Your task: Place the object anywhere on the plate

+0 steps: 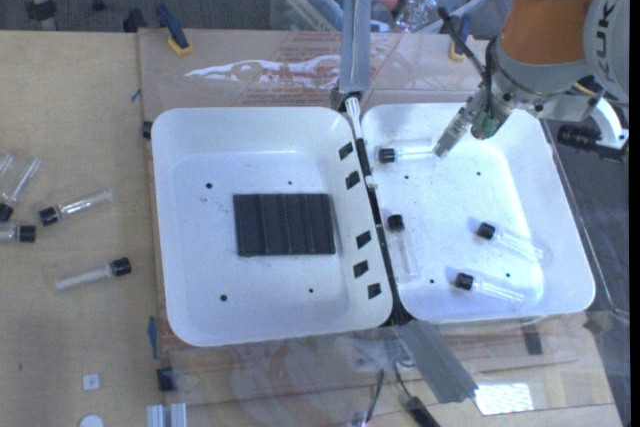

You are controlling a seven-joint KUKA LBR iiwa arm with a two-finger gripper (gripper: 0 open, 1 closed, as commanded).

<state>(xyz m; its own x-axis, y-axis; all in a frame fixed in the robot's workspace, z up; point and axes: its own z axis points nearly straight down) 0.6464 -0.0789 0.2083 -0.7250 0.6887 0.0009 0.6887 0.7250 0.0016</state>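
We are reaching into the right white bin [560, 215]: the two-finger gripper [447, 142] is hovering just beside a clear black-capped vial [400, 153], apparently unheld. The dark ribbed rectangular plate [284, 223] is lying in the left bin [180, 215]. Next we need a grasp, then transfer leftward.

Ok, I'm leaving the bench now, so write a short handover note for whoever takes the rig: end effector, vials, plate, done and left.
End effector: in the right bin, tip beside the top vial; grip state unclear, nothing visibly held.
Vials: four in the right bin, the others at centre-left, right and bottom.
Plate: dark ribbed, in the left bin, nothing on it.
Done: nothing placed yet.
Left: grasp a vial, carry it over, set it on the plate.
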